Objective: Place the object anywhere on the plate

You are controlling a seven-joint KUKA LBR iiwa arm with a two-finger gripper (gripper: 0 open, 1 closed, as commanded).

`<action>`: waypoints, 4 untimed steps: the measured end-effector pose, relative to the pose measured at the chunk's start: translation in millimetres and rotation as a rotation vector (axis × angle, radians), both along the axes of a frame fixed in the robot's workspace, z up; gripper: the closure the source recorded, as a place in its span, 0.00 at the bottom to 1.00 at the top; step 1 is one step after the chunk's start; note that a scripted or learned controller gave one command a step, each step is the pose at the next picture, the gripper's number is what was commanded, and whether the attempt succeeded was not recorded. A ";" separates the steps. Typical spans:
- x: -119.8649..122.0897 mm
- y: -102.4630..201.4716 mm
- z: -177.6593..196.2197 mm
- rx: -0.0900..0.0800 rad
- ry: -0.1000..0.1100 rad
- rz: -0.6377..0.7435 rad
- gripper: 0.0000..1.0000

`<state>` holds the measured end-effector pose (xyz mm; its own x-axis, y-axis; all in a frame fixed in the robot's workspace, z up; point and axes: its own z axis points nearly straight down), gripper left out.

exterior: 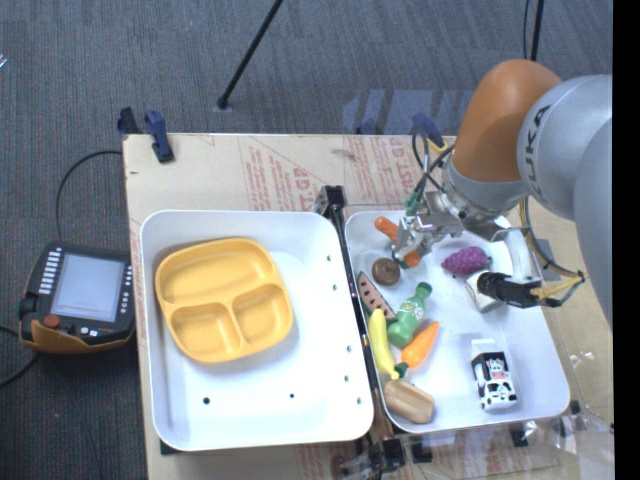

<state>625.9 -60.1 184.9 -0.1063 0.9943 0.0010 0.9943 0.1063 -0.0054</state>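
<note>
Arm [540, 138] reaches into right bin [545, 368]; plate [222, 298] waits bare in left bin [250, 418]. Gripper [410, 246] low over small carrot [388, 227] at bin's rear, likely the target; can't tell its state.

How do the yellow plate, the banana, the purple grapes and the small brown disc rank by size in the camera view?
1. yellow plate
2. banana
3. purple grapes
4. small brown disc

Grey arm [580, 138] with orange band [505, 118], black KUKA lettering, and wrist cables [428, 168].
</note>
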 end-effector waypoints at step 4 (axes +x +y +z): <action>3.8 284.3 40.2 0.002 0.000 0.753 1.00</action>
<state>629.7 224.2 225.1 -0.7574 0.6529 0.0025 0.6529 0.7574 -0.0041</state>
